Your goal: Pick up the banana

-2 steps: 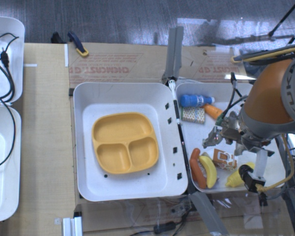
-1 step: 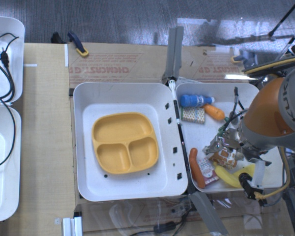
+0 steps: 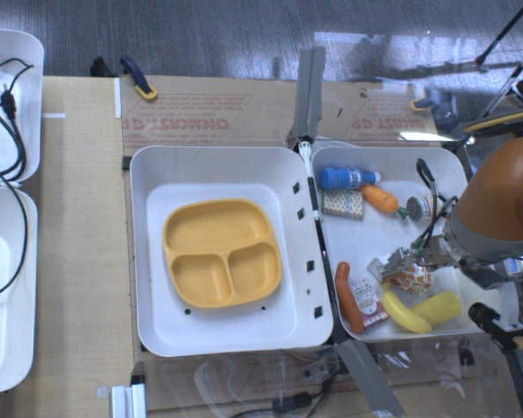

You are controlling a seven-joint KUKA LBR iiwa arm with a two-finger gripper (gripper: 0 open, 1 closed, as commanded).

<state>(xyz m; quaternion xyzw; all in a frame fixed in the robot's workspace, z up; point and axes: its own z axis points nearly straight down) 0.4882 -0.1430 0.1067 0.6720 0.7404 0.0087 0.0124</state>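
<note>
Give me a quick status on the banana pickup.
Gripper low in the right bin, over a crinkly wrapper. Banana lies loose just below it. Sausage and yellow block flank it.

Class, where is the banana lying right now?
The banana lies near the front edge of the right bin, between the red sausage and a yellow block.

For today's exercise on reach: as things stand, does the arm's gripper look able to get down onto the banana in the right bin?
Probably yes. The banana lies uncovered, its top bare, just below the gripper. A red sausage-like toy and yellow block crowd its ends.
</note>
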